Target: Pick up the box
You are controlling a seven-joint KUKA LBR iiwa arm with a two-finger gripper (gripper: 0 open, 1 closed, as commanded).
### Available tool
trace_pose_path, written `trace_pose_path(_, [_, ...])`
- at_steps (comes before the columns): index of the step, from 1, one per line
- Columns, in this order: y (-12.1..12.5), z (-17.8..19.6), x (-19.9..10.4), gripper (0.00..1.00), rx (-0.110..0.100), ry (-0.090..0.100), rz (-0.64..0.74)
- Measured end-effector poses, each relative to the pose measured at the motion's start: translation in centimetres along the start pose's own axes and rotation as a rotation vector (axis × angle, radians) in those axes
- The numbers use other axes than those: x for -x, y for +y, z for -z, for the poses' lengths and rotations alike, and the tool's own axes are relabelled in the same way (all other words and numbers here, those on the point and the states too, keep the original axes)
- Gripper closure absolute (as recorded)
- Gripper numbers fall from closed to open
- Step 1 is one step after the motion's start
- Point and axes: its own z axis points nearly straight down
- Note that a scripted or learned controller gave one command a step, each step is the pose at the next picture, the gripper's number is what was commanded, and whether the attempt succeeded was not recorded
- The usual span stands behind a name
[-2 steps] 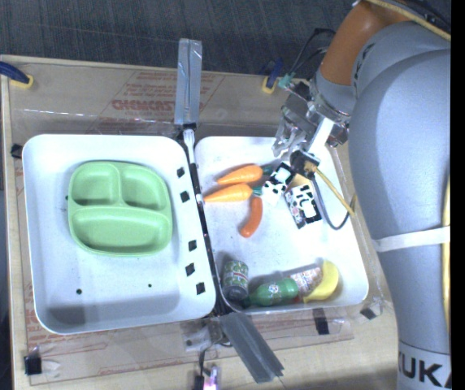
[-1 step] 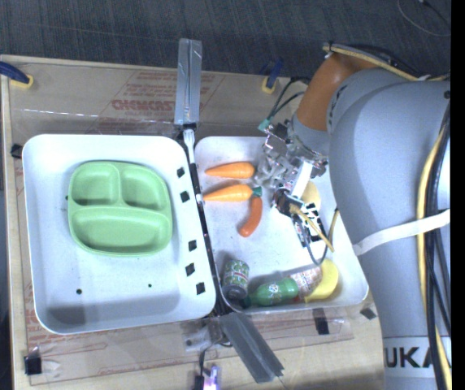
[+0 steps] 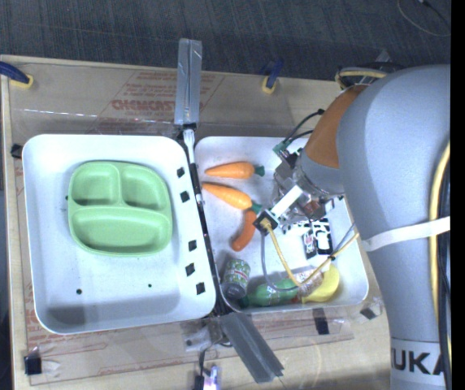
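The box (image 3: 319, 239), a small white carton with black print, lies in the right bin (image 3: 232, 145) toward its right-hand wall. It is half tucked under the grey arm, with a banana (image 3: 328, 285) near its lower side and a carrot (image 3: 245, 232) off to its left. The gripper (image 3: 302, 205) hangs low over the bin, just up and left of the box. Whether it is released or clenched cannot be told from this slanted view, and nothing can be seen held in it. The step in hand looks like the approach. Doing it well would mean centring over the carton rather than the carrots, turning the wrist so the grip spans the box's narrower side, and descending straight so as not to shove it against the banana or the bin wall. The wrist probably hides part of the box's outline, so its exact lie is uncertain.
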Motion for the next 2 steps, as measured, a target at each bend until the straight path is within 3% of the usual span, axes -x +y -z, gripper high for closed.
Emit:
trace_pose_path(1, [-0.1,0.8,0.0,1.0,-0.006,-0.002,0.006])
trace_pose_path(2, [-3.2,0.0,7.6,1.0,0.005,-0.001,0.379])
